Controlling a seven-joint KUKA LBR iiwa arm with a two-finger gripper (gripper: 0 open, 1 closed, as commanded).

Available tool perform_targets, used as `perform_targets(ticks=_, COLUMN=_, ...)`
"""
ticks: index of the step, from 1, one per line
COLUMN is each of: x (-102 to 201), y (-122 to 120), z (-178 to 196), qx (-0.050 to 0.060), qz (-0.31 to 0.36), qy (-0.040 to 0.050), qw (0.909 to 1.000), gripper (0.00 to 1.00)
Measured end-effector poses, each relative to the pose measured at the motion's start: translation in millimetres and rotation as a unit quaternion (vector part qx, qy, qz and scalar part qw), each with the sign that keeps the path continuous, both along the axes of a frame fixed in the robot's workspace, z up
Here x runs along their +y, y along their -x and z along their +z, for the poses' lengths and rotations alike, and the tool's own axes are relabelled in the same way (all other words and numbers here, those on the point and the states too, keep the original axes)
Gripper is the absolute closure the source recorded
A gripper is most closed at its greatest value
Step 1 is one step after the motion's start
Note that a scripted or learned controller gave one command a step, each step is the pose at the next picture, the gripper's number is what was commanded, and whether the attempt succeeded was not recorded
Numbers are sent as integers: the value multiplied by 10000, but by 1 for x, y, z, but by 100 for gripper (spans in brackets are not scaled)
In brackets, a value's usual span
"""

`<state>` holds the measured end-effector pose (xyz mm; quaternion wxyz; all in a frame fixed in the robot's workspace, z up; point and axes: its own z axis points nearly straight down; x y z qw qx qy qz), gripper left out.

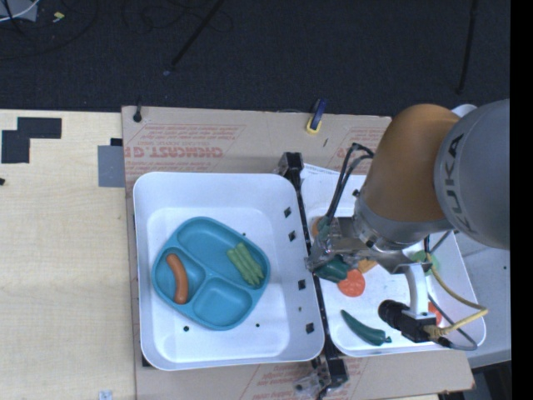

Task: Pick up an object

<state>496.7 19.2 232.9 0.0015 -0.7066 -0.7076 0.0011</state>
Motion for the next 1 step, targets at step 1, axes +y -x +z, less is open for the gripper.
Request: perform_targets(ticks=1, x=8, y=-1, z=-16, qx=12, qz=1, qy=4, qw=10000, gripper=100)
